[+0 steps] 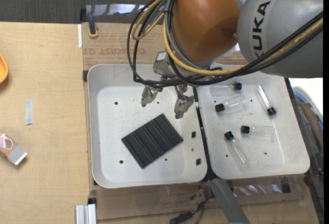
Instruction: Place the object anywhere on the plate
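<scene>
Jaws spread and holding nothing, my two-finger gripper (163,100) hangs over the left shallow white bin (103,115), just above the dark ribbed rectangular plate (152,140), while clear black-capped vials (241,130) lie in the right bin (295,141)

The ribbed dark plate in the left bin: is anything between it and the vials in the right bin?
Only the bins' adjoining rims separate the plate from the vials. The hand hangs above the plate's far edge.
</scene>
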### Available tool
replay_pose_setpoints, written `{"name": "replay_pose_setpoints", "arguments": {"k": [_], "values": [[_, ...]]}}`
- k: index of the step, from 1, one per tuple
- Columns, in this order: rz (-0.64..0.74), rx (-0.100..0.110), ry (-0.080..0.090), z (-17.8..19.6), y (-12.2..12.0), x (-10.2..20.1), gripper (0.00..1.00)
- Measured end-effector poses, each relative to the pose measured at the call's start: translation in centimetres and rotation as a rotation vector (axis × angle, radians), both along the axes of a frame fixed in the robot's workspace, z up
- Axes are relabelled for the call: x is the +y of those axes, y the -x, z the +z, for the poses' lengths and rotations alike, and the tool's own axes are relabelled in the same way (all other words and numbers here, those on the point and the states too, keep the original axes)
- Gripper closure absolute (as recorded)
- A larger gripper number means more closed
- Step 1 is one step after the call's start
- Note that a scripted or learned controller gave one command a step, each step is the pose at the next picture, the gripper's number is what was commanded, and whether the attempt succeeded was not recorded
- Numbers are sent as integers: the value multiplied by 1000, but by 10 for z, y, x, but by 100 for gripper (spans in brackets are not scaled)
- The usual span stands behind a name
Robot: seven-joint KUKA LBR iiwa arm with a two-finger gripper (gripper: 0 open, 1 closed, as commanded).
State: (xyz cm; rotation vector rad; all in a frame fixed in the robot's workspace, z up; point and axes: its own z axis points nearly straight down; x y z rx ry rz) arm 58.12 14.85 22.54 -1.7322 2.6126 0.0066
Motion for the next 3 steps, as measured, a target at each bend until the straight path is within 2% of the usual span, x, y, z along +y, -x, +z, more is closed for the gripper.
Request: {"name": "replay_pose_setpoints", "arguments": {"k": [1, 2, 3], "values": [[-7, -3, -4, 10, -1, 0, 100], [-7, -3, -4, 9, -1, -1, 0], [-7, -3, -4, 9, -1, -1, 0]]}}
